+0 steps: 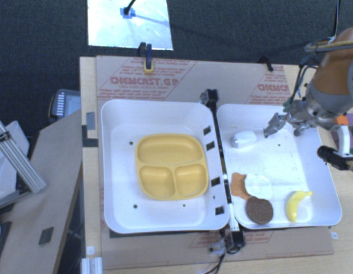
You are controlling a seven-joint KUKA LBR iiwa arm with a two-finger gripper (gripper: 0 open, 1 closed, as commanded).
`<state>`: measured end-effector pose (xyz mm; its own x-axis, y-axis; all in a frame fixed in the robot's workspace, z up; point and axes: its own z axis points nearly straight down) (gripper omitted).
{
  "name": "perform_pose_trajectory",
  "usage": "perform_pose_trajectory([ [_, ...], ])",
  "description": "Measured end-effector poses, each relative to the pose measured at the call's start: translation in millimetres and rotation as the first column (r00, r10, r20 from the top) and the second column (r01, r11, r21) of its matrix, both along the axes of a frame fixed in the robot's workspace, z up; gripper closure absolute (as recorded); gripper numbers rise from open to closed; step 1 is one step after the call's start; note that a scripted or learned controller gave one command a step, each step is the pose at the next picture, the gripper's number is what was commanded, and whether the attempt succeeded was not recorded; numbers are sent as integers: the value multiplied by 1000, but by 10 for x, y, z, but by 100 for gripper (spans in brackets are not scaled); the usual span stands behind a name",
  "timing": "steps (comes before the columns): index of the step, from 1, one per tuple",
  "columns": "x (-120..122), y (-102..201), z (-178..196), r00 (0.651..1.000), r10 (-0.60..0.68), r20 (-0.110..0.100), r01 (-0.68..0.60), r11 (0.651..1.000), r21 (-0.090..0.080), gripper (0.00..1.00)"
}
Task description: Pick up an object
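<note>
In the right bin (319, 170) several small items lie on the floor. A white cylinder-like piece (243, 138) rests near the upper left. Along the front lie a tan slice (239, 185), a white egg-like piece (259, 185), a round brown cookie (259, 210) and a yellow banana (297, 205). My gripper (286, 128) hangs over the bin's upper part, just right of the white piece and apart from it. It is open, with nothing between its fingers.
The left bin (116, 153) holds a yellow divided plate (169, 165). A black clip strip (216, 153) joins the two bins. The arm's grey body (336, 79) and a cable fixture (336, 156) crowd the right bin's right edge.
</note>
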<state>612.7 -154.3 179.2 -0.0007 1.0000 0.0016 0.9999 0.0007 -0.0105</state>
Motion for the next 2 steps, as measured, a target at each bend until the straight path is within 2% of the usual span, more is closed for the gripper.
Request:
perform_pose_trajectory([
  [1, 30, 1, 67, 1000, 2, 12, -2, 1000, -2, 0],
  [2, 41, 94, -401, 1000, 5, 9, -5, 1000, -1, 0],
])
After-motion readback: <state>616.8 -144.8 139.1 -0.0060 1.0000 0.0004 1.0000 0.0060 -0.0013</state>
